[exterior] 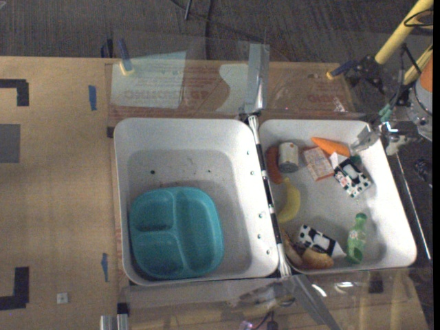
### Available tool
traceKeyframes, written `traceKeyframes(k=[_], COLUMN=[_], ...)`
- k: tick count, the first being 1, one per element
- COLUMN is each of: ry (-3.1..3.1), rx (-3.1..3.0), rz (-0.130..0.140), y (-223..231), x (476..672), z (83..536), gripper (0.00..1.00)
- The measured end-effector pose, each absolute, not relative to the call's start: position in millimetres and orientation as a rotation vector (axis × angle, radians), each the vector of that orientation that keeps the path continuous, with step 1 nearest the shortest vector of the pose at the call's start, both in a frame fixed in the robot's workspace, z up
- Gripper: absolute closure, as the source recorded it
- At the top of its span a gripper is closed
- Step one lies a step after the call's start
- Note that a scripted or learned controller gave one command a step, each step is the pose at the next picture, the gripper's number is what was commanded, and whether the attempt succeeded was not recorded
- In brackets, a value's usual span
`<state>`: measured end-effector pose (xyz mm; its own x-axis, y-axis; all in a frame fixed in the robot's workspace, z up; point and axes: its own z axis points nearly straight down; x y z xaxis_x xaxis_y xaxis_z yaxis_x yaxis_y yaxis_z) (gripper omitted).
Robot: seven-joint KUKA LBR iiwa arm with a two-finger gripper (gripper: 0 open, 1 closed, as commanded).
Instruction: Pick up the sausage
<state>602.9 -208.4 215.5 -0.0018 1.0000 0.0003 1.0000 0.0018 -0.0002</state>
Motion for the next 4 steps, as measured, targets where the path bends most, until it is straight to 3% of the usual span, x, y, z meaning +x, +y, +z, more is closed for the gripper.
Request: traceKeyframes(k=[1, 2, 3, 4], ry=[-2.228, -2.321, -2.321, -2.513], rx=[-2.220, -2.117, -2.117, -1.895], rz=[-0.002, 0.000, 0.000, -0.002], y=[-208.2, -154.3, -154.4, -210.1], x=[604.1, 628.5, 628.5, 622.3], z=[226.5, 160.6, 160.8, 299.6], gripper=[1.00, 1.00, 0.00, 0.00])
